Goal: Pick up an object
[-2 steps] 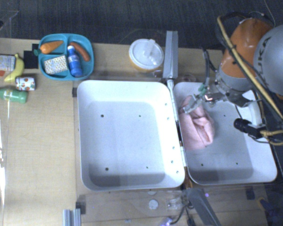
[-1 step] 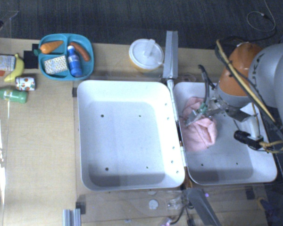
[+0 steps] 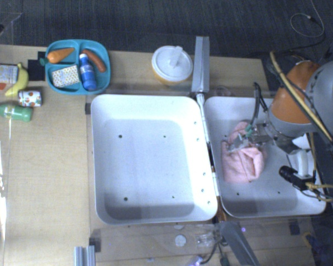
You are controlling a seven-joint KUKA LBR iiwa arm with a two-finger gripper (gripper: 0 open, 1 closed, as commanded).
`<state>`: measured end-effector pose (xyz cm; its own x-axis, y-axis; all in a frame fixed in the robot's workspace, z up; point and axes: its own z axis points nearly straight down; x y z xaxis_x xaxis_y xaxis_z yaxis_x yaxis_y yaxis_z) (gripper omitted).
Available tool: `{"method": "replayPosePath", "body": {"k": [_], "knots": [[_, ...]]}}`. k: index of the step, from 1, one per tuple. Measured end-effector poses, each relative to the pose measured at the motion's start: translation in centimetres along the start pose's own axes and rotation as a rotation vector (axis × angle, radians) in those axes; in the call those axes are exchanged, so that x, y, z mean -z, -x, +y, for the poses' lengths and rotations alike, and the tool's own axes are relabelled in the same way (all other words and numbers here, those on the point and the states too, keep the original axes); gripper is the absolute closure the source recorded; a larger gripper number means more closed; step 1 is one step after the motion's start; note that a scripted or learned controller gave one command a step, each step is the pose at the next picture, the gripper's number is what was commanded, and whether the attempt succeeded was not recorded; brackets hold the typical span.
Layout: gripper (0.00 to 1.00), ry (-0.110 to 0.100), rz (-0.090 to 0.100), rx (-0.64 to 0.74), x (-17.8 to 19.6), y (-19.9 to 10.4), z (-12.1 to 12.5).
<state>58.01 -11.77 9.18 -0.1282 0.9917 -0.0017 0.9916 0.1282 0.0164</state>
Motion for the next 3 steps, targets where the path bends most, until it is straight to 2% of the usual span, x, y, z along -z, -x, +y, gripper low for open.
{"method": "replayPosePath", "body": {"k": [1,2,3], "knots": [[0.0,0.002,-0.002,0.009,0.0,-2.0,2.5],[0.0,-0.012,0.001,-0.027,9.4,-5.5,-1.0],[0.0,-0.01,0.0,-0.057,0.3,-2.5,1.7]]}}
